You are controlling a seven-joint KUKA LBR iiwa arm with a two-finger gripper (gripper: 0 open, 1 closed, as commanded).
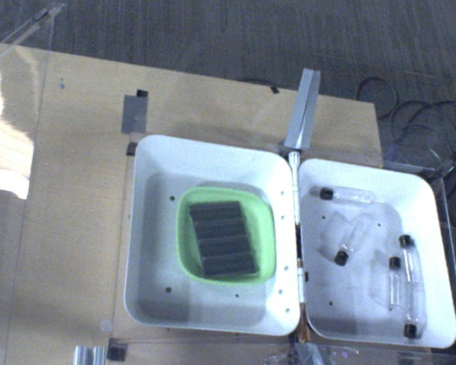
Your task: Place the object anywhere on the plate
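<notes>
A green square plate (185, 222) lies in the left white bin (146, 234). A dark grey ridged block (222, 239) rests on it, tilted slightly. In the right bin (438, 264) lie several clear plastic tubes with black caps: one near the back wall (346, 196), one in the middle (349, 243), and two along the right side (407, 277).
A grey metal post (303, 108) stands behind the seam between the two bins. The wooden bench (48, 199) stretches to the left, with small black fixtures (136, 113) near the left bin's back corner. Cables lie on the floor at the upper right.
</notes>
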